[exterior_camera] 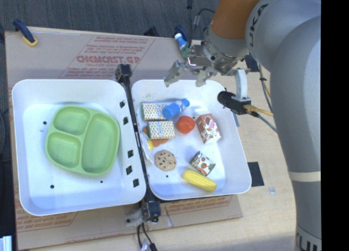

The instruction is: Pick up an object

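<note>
My gripper [186, 78] hangs over the far rim of the right bin [240, 157], its fingers spread open with nothing between them. Below it in that bin lie a blue bottle [173, 109], two patterned boxes [154, 111] [161, 130], a red ball [185, 124] and a small carton [208, 128]. Nearer the front are a cookie [164, 160], a printed can [202, 163] and a yellow corn cob [199, 180]. The bottle and the upper box are the things closest to the gripper, a little toward the front of it.
A green divided plate [83, 139] lies in the left bin [27, 190]. An orange piece [157, 142] pokes out beside the lower patterned box. The black divider clips [130, 135] run between the bins. The arm's grey body fills the right side.
</note>
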